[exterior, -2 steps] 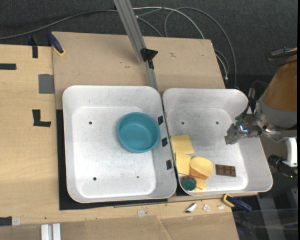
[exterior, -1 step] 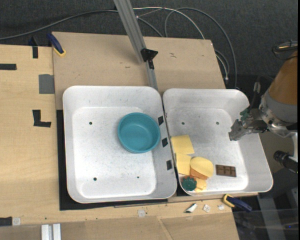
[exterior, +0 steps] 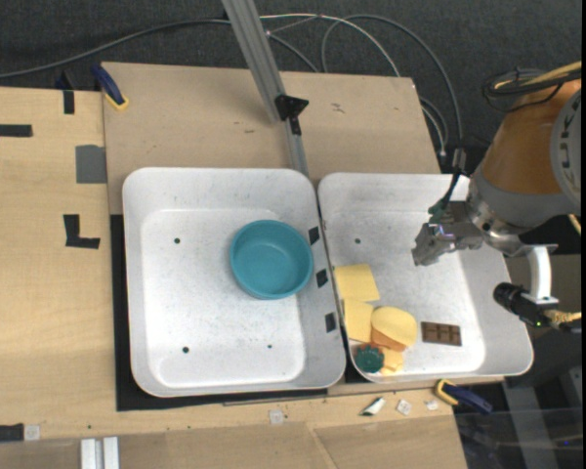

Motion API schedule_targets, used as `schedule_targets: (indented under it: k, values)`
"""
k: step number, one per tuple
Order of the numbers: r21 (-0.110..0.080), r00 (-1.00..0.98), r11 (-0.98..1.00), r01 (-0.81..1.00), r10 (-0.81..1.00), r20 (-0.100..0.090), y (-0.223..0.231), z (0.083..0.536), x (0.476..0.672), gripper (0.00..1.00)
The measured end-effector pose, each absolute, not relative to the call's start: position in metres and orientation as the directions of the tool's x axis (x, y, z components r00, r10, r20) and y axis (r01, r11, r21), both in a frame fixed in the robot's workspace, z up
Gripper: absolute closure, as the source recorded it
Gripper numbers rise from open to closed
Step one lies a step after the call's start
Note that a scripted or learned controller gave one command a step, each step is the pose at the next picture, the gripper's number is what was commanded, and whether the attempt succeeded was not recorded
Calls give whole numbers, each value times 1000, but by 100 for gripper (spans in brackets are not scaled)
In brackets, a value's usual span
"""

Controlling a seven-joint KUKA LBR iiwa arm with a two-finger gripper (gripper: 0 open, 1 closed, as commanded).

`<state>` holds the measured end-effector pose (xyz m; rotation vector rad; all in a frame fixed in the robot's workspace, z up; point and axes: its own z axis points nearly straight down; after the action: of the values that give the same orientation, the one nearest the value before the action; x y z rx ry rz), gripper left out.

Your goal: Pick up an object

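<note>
A wooden bench (exterior: 39, 262) seen from above carries two shallow white bins side by side. The left bin (exterior: 156, 262) holds one teal bowl (exterior: 271, 259), upright, right of the bin's centre. The right bin (exterior: 391, 213) sits against it at 3 o'clock. A grey arm (exterior: 527, 164) with an orange band reaches in from 3 o'clock, and its gripper (exterior: 432, 245) hangs over the bare middle of the right bin. Its fingers are too blurred to tell how far apart they are, and nothing shows between them. The objects lie at 7 o'clock from the gripper, well apart from it: a pale yellow square (exterior: 355, 283), below it a yellow round piece (exterior: 394, 326), then a small teal piece (exterior: 369, 360) at the bin's lower rim. A small brown bar (exterior: 440, 334) lies at 6 o'clock from the gripper.
</note>
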<state>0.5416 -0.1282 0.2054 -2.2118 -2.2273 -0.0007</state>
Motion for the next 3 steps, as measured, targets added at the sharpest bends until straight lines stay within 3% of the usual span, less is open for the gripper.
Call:
schedule_targets:
  k: [3]
  values:
    - [-2,-8,8,1000,1000,2,51,220,581,100]
